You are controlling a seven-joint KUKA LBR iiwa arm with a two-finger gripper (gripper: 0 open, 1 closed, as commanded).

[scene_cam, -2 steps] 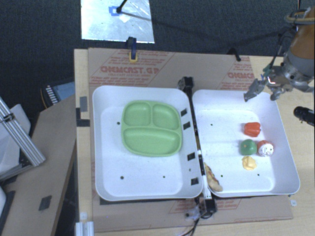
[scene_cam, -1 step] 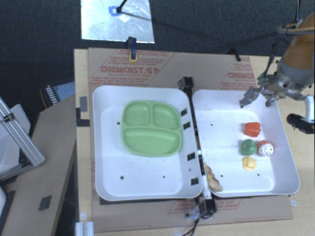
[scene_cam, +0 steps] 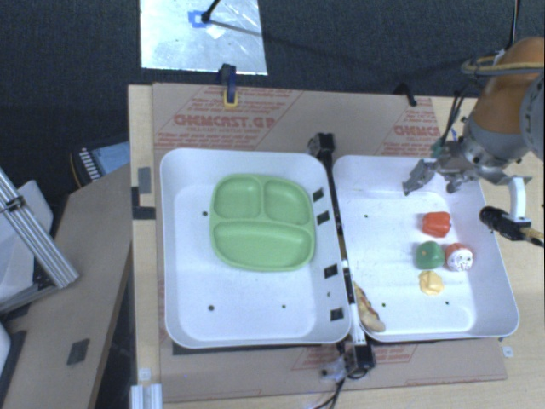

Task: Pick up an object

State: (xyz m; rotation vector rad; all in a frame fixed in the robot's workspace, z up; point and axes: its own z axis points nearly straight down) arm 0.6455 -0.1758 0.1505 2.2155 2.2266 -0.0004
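Figure: the counter (scene_cam: 111,228) as I saw it from my remote station, read left to right. The left bin (scene_cam: 183,313) held a green three-compartment plate (scene_cam: 260,224). The right bin (scene_cam: 490,313) held a pale, banana-like piece (scene_cam: 370,312) against its left wall, then a cluster: an orange-red toy (scene_cam: 436,222), a green round toy (scene_cam: 428,255), a yellow piece (scene_cam: 431,283) and a red-and-white toy (scene_cam: 460,258), the last touching the green one. The jaws (scene_cam: 438,177) hung over the bin's far side, spread apart and holding nothing, near the orange-red toy but clear of it. I judged that toy the best target: glossy, blocky, standing slightly apart. A good grasp would centre the jaws over it, descend straight, and avoid nudging its neighbours.
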